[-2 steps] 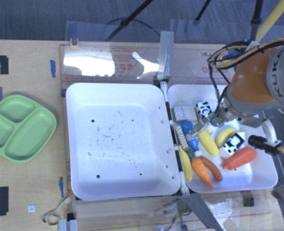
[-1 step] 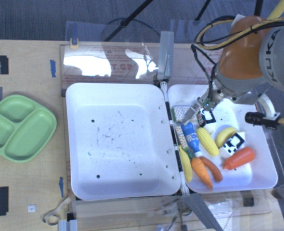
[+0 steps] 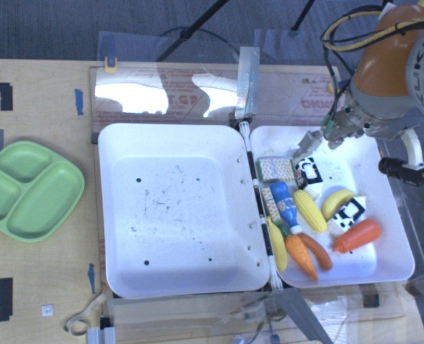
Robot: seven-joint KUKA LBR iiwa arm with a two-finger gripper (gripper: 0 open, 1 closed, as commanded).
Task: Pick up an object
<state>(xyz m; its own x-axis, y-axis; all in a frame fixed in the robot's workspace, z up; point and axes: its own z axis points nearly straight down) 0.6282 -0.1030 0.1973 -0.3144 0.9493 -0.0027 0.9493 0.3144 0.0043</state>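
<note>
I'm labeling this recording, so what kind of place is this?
Probably a robotics lab's bin-picking test bench: two white bins side by side, toy food such as a plastic carrot, and a robot arm reaching in.

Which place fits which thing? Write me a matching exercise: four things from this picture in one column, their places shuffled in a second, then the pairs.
Things:
1. green divided plate
2. blue bottle
3. scissors
4. gripper

Places:
A. lying among toy food in the right bin
B. on the bench, left of both bins
C. above the far part of the right bin
D. at the near edge of the bench, by the left bin's near left corner

Pairs: 1-B, 2-A, 3-D, 4-C
</note>
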